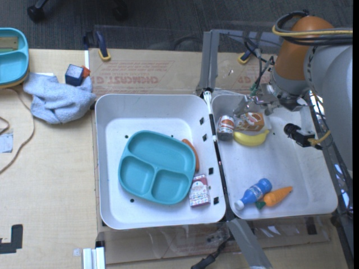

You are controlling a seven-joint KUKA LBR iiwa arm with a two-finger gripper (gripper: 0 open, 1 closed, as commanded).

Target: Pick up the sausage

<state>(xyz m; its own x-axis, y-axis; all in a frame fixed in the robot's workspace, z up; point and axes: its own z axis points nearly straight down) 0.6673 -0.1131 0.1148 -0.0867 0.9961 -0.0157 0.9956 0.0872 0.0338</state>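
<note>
The sausage (191, 150) is a thin orange-brown piece in the left bin (109, 167). It lies against the right rim of the teal divided plate (158, 167), which partly hides it. My gripper (253, 106) hangs over the far end of the right bin (303, 172), just above a round brown pastry (253, 120) and a banana (251, 138). It is well to the right of the sausage, across the wall between the bins.
A small red-and-white carton (199, 191) lies by the plate's near right corner. The right bin also holds a can (225, 126), a blue bottle (253, 192) and a carrot (277, 195). A grey cloth (59, 100) lies on the bench at left.
</note>
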